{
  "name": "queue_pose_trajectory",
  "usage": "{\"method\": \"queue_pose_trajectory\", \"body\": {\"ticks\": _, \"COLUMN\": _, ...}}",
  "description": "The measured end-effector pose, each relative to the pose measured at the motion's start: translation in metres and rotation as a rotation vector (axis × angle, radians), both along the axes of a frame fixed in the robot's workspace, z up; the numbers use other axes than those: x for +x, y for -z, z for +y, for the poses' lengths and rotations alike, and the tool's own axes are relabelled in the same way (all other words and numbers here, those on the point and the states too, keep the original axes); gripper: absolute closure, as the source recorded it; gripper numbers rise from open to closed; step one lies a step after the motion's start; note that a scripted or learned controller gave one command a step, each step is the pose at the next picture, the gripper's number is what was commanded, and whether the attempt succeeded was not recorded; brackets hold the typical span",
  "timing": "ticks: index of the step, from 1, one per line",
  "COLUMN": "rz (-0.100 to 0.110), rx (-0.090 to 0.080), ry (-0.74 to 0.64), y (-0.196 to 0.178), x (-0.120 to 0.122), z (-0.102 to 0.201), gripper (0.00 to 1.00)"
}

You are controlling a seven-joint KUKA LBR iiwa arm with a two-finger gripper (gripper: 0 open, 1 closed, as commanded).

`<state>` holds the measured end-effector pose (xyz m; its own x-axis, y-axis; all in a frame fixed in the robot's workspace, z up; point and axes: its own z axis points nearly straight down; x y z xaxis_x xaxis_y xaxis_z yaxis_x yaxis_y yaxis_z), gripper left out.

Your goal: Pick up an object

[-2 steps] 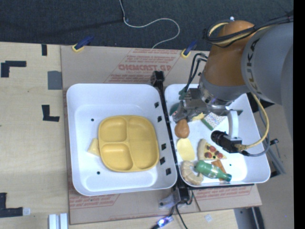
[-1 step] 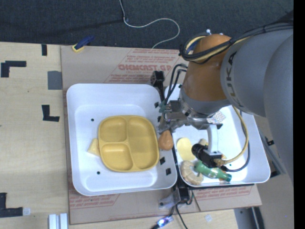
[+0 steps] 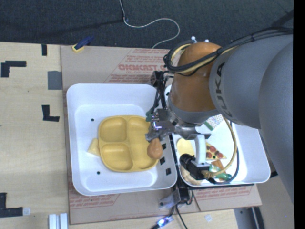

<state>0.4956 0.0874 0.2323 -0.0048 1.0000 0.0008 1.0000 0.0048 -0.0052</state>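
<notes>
Arm: grey body and orange band, nearest the camera; it covers the upper right of the scene and most of the right bin.
Gripper: at the arm's lower left tip, over the wall shared by the two bins, on the left bin's right side.
Gripper state: whether the fingers are apart or closed cannot be told; nothing is clearly seen between them.
Brown object: small, rounded, egg-like; just below the gripper, touching or nearly touching it, at the right edge of the yellow tray.
Yellow tray: divided into compartments, lying flat in the left bin, left of the gripper; a pale yellow piece shows from under its left edge.
Left bin: white, shallow; bare floor above, left of and below the tray gives open room away from the gripper.
Right bin: white; mixed small items lie crowded below and right of the gripper, under the arm.
Cardboard sheet: under both bins, printed in red.
Cable: white, looping above the gripper on dark cloth.
</notes>
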Motion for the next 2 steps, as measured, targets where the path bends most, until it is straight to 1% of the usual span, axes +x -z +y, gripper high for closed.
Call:
{"method": "queue_pose_trajectory", "body": {"ticks": 1, "rz": 0.0, "rx": -0.002, "ry": 0.003, "y": 0.015, "x": -0.016, "z": 0.012, "gripper": 1.0}}
{"method": "queue_pose_trajectory", "body": {"ticks": 2, "rz": -0.002, "rx": -0.001, "ry": 0.004, "y": 0.013, "x": -0.011, "z": -0.002, "gripper": 1.0}}
